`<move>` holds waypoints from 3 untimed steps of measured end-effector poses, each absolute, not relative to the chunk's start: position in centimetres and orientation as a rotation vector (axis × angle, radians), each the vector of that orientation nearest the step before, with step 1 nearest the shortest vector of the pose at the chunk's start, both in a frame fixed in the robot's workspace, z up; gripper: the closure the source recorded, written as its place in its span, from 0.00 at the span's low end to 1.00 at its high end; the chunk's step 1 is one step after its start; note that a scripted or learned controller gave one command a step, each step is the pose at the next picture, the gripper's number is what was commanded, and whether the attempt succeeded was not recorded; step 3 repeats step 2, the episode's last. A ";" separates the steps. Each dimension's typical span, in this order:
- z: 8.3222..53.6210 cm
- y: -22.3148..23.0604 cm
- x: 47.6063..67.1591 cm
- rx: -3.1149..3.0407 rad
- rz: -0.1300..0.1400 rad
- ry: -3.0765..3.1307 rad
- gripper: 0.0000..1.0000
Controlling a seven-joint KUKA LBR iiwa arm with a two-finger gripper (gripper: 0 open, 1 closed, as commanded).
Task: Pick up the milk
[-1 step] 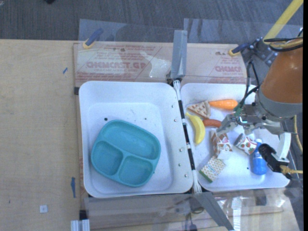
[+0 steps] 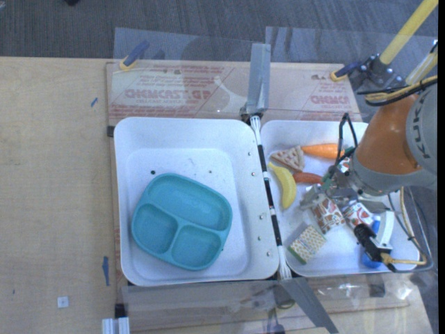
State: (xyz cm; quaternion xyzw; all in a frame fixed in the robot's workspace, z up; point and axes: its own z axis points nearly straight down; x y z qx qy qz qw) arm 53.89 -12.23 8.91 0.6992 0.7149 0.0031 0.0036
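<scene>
The milk (image 2: 359, 215) is a small carton lying on its side, white with red print and a blue patch at its right end (the print is too small to read). It lies in the right bin (image 2: 300, 128), towards that bin's right half, and the arm's grey wrist overhangs its upper edge. Touching it on the left is a brown patterned pack (image 2: 327, 215). A beige and green box (image 2: 306, 243) lies near the front wall.

The gripper (image 2: 316, 198) hangs low over the middle of the right bin, just above the brown patterned pack and beside the milk. How wide it stands cannot be told from this slant, and nothing is seen held in it.

A banana (image 2: 285, 186), a pizza slice (image 2: 289, 158) and a carrot (image 2: 322, 150) lie at the back of the bin. The left bin (image 2: 182, 138) holds a teal divided plate (image 2: 182, 220).

Both bins sit on a pale wooden bench (image 2: 49, 186) marked with bits of blue tape. A clear sheet with red lettering (image 2: 177, 92) lies behind them, and grey carpet (image 2: 208, 5) runs beyond.
</scene>
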 end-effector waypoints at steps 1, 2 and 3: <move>9.9 -12.3 53.9 2.192 0.011 2.238 1.00; 18.4 -6.0 57.3 2.223 -0.001 2.221 1.00; 18.4 -6.0 57.3 2.223 -0.001 2.221 1.00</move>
